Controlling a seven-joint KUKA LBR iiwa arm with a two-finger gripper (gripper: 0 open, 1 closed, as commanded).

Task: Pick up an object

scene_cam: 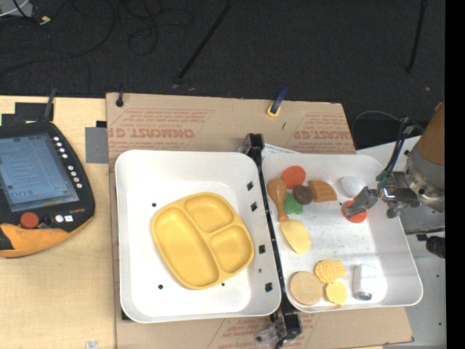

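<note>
The right bin (396, 267) holds several toy foods. A small red piece (356, 214) lies near its right-centre, and my gripper (362, 203) sits right over it, reaching in from the right. The gripper's tip overlaps the red piece's upper edge, so I cannot see whether it is held. A white piece (351, 185) lies just behind the gripper tip. Further left are a red disc (293, 175), an orange-brown piece (322, 190), a drumstick (277, 195), a dark brown piece (302, 193) and a green piece (293, 206).
A pale yellow piece (295, 236), a corn-like piece (329, 270), a tan round (305, 289), a small yellow piece (336, 293) and a grey item (361, 282) fill the right bin's front. The left bin (138, 173) holds a yellow divided plate (201, 238). A tablet pendant (40, 184) lies at left.
</note>
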